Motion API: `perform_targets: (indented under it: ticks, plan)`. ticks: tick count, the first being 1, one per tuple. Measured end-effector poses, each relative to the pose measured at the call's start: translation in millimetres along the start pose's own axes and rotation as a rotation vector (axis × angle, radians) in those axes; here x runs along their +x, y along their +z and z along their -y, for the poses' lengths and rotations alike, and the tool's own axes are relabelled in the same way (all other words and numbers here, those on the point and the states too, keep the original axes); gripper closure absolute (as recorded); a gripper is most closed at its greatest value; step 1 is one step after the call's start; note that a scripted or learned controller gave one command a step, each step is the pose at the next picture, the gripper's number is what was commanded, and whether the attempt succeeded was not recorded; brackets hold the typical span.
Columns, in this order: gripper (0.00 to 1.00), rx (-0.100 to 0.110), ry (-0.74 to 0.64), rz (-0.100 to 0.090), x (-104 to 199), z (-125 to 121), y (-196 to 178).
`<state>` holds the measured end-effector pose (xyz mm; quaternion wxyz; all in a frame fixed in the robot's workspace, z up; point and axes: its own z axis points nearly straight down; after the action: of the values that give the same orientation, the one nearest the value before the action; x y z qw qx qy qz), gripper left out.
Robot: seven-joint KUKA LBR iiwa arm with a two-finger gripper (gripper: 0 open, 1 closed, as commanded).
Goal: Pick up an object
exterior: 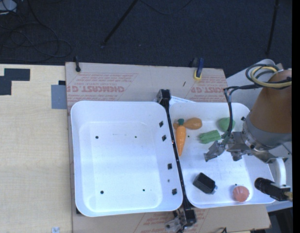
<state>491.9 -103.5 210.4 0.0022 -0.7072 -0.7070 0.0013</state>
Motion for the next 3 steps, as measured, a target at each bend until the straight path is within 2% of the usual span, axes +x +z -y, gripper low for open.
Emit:
perform_targets:
  ticks: [1,2,3]
  plan:
    - [0.00,-0.009,-0.001,0.003,-13,-72,-67]
    - [0.00,-0.017,0.003,0.005,-50,-3,-236]
    - [0.00,-0.011,-0.008,0.001,29,5,-318]
